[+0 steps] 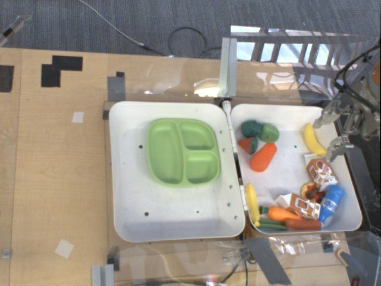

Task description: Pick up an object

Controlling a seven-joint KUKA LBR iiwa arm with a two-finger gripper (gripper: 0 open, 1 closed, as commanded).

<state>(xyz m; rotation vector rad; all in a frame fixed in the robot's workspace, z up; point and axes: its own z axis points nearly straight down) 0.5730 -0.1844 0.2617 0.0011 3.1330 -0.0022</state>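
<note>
Nearest in the right-hand white bin [357, 219], along its near wall, lie a green bean-like piece [271, 224], a long red chilli-shaped toy [302, 224] and an orange carrot-shaped toy [281, 213], with a small yellow banana-shaped toy [252, 202] at the bin's near left corner. Just right of them sit a printed carton [305, 207] and a blue plastic bottle [331, 202], touching one another. A second printed red-and-white carton [321, 173] stands a little farther back. Farther still, towards the middle, an orange-red pepper-shaped toy [262, 157] lies beside a dark green toy vegetable [252, 128] and a lighter green one [269, 133]. A larger yellow banana [312, 139] lies near the far right wall. The grey two-finger jaws [331, 134] hang over the bin's right edge, just beside that banana, spread apart with nothing between them. In the left white bin [125, 219] rests a light green three-compartment plastic tray [183, 151] on the wooden bench [53, 189].
</note>
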